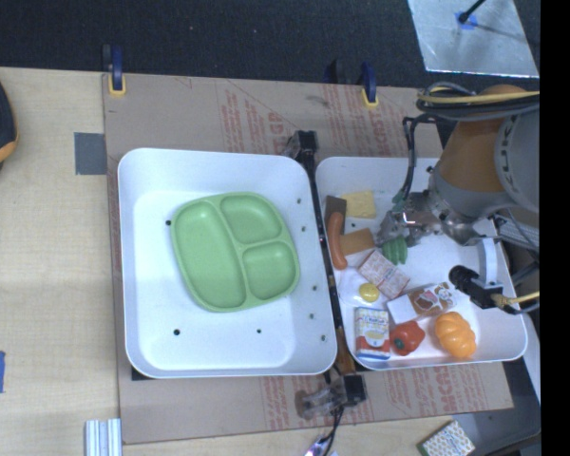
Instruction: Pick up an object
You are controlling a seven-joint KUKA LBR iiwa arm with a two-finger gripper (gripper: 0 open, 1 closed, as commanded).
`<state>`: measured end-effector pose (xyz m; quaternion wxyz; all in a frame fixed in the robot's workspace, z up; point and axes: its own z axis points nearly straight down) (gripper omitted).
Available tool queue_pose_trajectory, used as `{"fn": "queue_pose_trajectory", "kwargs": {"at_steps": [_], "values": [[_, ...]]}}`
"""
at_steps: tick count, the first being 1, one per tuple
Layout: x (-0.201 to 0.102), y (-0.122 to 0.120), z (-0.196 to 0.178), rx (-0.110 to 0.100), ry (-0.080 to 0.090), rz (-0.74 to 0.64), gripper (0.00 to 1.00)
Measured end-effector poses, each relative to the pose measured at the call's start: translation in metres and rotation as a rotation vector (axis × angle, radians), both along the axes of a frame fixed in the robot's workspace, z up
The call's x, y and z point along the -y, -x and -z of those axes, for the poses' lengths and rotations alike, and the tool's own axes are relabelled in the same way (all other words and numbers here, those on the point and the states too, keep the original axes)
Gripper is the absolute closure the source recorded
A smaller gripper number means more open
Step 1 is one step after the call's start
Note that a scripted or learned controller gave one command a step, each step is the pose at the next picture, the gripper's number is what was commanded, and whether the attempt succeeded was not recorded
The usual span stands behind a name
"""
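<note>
Over the right bin (513, 350) my gripper (400, 228) hung low, just above a small green object (395, 251) (stubby, dull green, partly hidden under my wrist). Whether anything sat in my grasp, I could not tell. Around that green piece lay a hot dog (337, 240), a yellow cheese slice (360, 204), a patterned packet (383, 275), a red pepper (408, 336) and an orange pumpkin (454, 334) near the bin's front edge. Beside it, the left bin (142, 340) held a pale green divided plate (234, 250).
</note>
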<state>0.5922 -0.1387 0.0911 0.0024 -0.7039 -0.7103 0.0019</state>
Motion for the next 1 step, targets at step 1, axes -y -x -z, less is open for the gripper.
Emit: {"fn": "queue_pose_trajectory", "kwargs": {"at_steps": [1], "values": [[-0.0582,0.0386,-0.1028,0.001,-0.001,0.003,1.0]]}}
